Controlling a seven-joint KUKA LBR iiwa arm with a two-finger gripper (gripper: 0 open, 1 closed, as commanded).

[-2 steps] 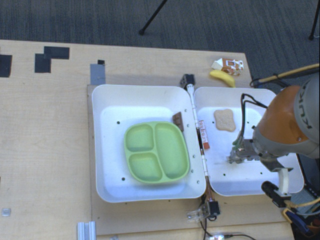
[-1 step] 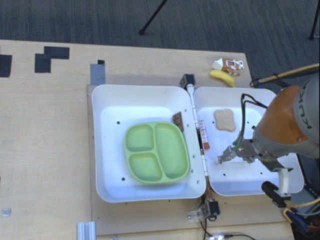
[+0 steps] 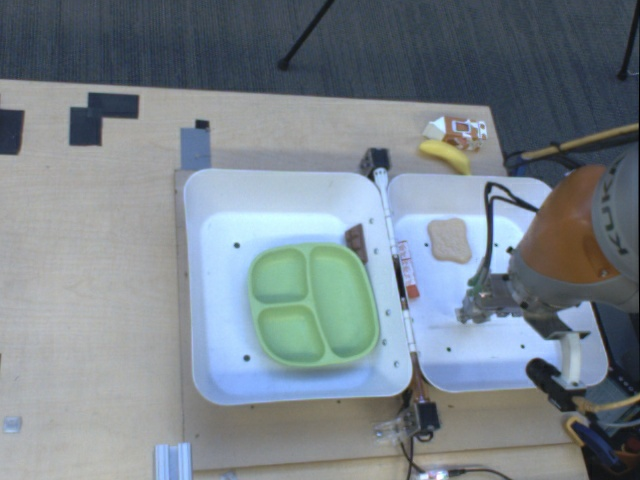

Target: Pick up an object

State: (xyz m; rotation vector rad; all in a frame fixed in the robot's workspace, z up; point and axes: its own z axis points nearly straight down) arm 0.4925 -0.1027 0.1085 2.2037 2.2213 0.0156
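Hovering over the right bin [image 3: 440,363], gripper [image 3: 478,306] down near its floor, roughly mid-bin. Can't tell the opening from this angle; the wrist and orange band are covering most of the tool. Nothing visible in my grasp.

Candidates I'm looking at:
- tan flat piece [image 3: 449,239], lying on the right bin floor, up and slightly left of me in the camera view. Near, not touching. Roughly oval, long axis running up-down in view, slightly tilted.
- red-and-white stick item [image 3: 406,270], lying along the divider between the 2 bins, left of me. Long axis parallel to the divider.
- green 3-compartment tray [image 3: 312,306] sitting in the left bin [image 3: 215,268], well apart from me. Small brown piece [image 3: 355,237] at its upper right corner.
- banana [image 3: 443,155] and a small carton [image 3: 462,129] outside the bins, on the bench [image 3: 90,268] above the right bin.

My read: nothing picked yet. Tan piece is the closest target, so the coming move likely means shifting toward the bin's far edge and a bit left, then closing across its short axis. It's flat, so it may be hard to get under.
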